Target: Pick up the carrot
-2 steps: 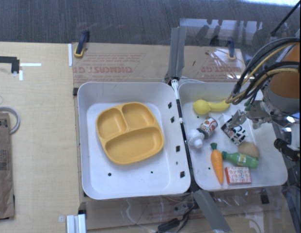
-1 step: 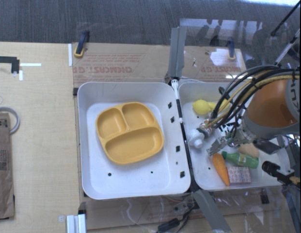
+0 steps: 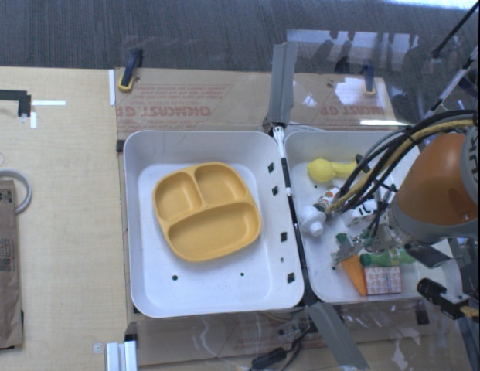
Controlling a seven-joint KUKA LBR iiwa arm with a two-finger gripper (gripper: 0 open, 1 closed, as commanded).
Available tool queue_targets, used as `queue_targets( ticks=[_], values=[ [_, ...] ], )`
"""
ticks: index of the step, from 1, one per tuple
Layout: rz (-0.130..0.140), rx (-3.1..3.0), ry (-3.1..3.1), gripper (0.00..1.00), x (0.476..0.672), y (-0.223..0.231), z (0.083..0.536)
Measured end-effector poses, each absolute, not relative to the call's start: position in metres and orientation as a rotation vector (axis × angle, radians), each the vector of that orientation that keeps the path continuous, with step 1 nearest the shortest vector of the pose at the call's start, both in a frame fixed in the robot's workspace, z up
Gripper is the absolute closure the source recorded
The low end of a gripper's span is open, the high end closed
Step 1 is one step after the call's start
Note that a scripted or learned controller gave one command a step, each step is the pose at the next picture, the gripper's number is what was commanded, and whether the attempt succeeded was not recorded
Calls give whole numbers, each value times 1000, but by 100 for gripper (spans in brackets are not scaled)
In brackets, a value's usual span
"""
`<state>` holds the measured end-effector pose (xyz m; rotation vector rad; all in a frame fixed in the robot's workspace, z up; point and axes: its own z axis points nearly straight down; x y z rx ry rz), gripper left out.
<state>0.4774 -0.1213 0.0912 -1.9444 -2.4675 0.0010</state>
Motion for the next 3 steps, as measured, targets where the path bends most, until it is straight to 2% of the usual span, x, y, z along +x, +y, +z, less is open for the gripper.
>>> queue_targets(
  ticks=[1,2,3],
  values=[
    [0,-2141,-2301,0,478,-132,117],
    [1,-1442,-2790,0,477,-112,91],
    [1,-1449,-2786,100,477,-114,100]
  ],
)
